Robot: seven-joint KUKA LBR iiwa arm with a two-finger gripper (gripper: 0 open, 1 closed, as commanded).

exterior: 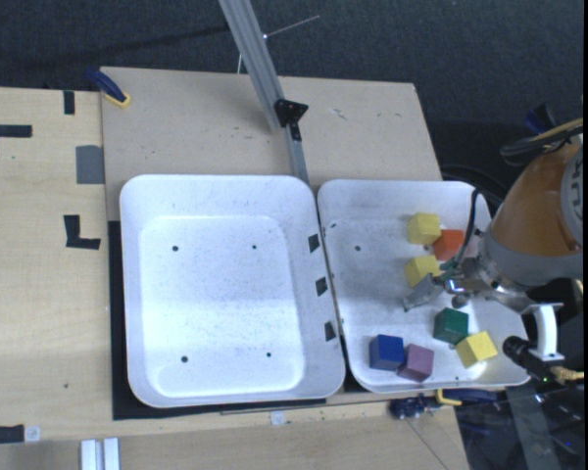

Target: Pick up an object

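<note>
The right bin (372, 223) holds several small blocks. A yellow block (423, 228) and an orange block (450, 243) lie at its far right. A second yellow block (420, 268) sits just below them. My gripper (437, 286) hangs low over the bin, right beside this second yellow block and above a green block (452, 324). A blue block (386, 351), a purple block (417, 361) and a third yellow block (476, 347) lie along the near edge. The arm's body hides part of the bin's right side.
The left bin (137, 262) lies beside the right one, their rims meeting in the middle. A slanted metal pole (255, 52) crosses the bench behind the bins. The arm (539, 223) fills the space right of the bin.
</note>
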